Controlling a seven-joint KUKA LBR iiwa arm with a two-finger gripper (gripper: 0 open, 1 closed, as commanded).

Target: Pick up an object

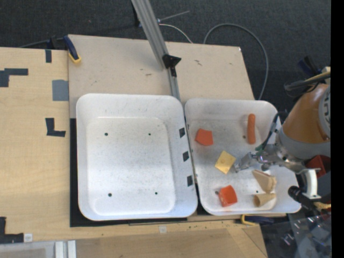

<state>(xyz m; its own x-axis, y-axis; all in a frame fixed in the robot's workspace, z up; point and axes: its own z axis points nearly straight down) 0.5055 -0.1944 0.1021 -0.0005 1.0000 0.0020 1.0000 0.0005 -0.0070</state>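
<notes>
In the right bin [215, 109] lie several small objects. A yellow block [225, 162] sits near its middle, with an orange-red block [203, 137] up and to the left. An orange sausage-shaped piece [251, 128] lies toward the back. At the front are a red block [228, 195] and two tan pieces [264, 180] [264, 199]. My gripper [244, 163] hangs low over the right bin, just right of the yellow block and left of the upper tan piece. Nothing is visibly held in it.
The left bin [86, 144] stands beside the right one, their rims meeting at the centre. A slanted metal rail [153, 28] runs from the top down to the bins' junction. The grey and orange arm [306, 128] covers the right bin's right edge.
</notes>
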